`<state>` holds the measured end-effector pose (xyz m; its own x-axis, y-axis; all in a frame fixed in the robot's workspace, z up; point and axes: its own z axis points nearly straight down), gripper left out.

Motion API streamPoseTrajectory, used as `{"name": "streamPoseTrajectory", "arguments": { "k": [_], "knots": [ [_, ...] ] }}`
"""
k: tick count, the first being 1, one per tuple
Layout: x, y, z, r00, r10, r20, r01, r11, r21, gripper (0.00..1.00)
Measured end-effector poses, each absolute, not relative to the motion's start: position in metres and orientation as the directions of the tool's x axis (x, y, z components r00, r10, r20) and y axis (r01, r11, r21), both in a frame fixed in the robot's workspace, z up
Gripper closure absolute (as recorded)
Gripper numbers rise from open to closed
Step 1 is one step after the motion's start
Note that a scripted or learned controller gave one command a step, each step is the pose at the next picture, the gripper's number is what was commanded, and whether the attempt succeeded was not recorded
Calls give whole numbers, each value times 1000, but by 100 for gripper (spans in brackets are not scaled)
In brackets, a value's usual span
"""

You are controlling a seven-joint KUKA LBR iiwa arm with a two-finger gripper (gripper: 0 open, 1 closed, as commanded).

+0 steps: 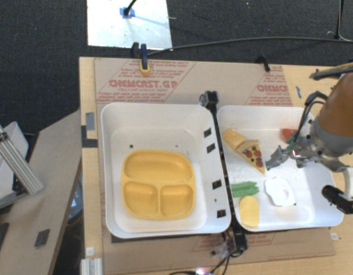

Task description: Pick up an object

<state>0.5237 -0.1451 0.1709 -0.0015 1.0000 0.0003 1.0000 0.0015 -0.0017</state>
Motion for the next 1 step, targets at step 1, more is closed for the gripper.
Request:
{"name": "streamPoseTrajectory", "arguments": {
  "k": [1],
  "knots": [
    [524,-154,124,-1,1000,0,1000,1,-1,0]
  ]
}}
